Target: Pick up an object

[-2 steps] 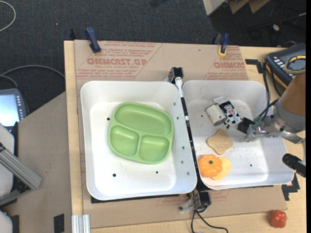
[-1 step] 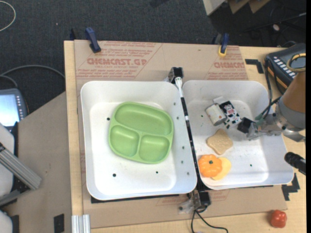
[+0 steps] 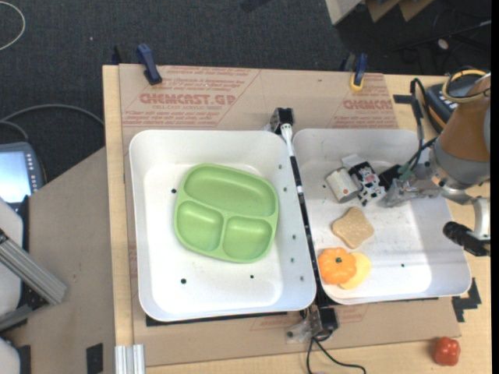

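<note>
**Arm hovering over the right bin**

Across the cardboard-topped bench (image 3: 234,88), two glossy white bins are sitting side by side above dark carpet. A smooth green three-compartment plate (image 3: 227,213) is lying in the left bin (image 3: 148,209). Inside the right bin (image 3: 437,271), a rough tan cracker-shaped piece (image 3: 352,227) and a rounded orange pumpkin (image 3: 338,266) are resting below-left of the gripper (image 3: 386,192); whether it is open, I cannot tell.
</note>
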Motion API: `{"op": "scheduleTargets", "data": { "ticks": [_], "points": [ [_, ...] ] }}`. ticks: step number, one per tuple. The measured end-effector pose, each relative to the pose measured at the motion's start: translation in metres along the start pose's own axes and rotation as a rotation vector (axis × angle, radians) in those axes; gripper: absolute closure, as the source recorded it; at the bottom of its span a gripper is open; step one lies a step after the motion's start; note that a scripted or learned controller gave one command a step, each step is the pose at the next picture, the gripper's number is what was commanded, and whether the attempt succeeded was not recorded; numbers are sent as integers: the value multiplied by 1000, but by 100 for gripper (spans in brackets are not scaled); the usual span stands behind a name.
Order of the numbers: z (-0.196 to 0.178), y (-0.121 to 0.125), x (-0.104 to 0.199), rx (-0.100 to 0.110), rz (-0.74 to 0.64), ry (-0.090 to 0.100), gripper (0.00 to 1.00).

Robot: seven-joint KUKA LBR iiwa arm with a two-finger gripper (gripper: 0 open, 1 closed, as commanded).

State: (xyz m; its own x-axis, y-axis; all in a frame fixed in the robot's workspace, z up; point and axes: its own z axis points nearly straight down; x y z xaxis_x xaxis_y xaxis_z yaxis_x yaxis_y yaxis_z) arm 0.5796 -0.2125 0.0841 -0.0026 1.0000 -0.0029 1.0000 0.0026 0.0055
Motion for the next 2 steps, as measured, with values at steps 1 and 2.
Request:
{"op": "scheduleTargets", "data": {
  "ticks": [1, 2],
  "points": [
    [-1, 56, 54, -1, -5, 3, 100],
    [-12, 54, 50, 0, 0, 0, 100]
  ]
}}
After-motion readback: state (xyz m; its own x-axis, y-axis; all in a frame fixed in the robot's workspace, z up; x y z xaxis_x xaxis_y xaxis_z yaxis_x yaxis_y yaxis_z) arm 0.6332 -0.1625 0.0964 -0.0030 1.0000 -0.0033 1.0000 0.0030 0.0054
